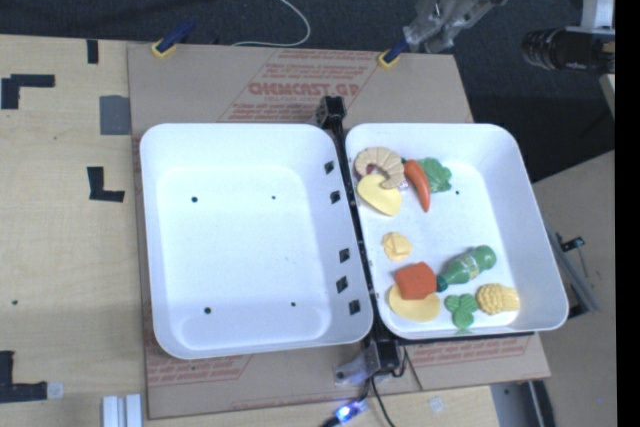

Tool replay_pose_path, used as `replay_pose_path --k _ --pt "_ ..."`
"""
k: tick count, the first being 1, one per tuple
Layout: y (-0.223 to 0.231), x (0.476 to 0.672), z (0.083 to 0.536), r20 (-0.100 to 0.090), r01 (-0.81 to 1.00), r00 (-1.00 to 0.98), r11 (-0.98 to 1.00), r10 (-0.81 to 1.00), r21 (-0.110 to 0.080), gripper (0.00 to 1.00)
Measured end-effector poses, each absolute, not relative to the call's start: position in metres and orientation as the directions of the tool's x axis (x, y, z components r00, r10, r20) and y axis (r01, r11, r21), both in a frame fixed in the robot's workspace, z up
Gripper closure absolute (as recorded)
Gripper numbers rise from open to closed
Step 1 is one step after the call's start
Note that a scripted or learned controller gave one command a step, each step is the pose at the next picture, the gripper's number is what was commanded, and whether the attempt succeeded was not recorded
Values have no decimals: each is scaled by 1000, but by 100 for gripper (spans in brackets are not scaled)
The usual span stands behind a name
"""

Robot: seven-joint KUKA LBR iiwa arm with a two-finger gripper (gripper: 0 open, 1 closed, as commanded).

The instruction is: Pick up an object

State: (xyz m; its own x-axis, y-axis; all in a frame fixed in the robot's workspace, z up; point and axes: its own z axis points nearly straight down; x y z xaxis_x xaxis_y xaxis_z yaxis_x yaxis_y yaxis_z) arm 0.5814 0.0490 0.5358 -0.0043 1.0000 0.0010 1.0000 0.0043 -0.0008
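Nearest me, along the near rim of the right bin [530, 205], I see the corn [497, 298], a small green piece [461, 309] and a yellow disc [415, 306] with a red block [414, 279] on it. A green bottle [467, 265] lies tilted just above the corn. A small yellow lump [396, 245] sits alone mid-bin with open white floor to its right. At the far left corner a croissant [378, 161], a yellow heart [380, 196], a carrot [417, 185] and a green leaf piece [436, 174] crowd together, close to the divider wall. The right half of that bin's floor is bare. The left bin [240, 235] offers wide open floor. Both bins rest on cardboard [290, 90] over the wooden surface [60, 215]; a white cable [285, 0] trails across dark carpet beyond. The gripper [440, 25] hangs high past the far edge, well apart from everything; I cannot tell whether the fingers are released or clenched.
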Motion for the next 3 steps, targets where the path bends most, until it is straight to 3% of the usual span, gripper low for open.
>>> replay_pose_path --k 1,2,3 --pt "78 537 532 1 1000 -4 4 1000 -2 100" --pt "51 592 534 -2 1000 3 -3 1000 0 100" --pt "61 574 535 -1 1000 -1 1 1000 -2 100"
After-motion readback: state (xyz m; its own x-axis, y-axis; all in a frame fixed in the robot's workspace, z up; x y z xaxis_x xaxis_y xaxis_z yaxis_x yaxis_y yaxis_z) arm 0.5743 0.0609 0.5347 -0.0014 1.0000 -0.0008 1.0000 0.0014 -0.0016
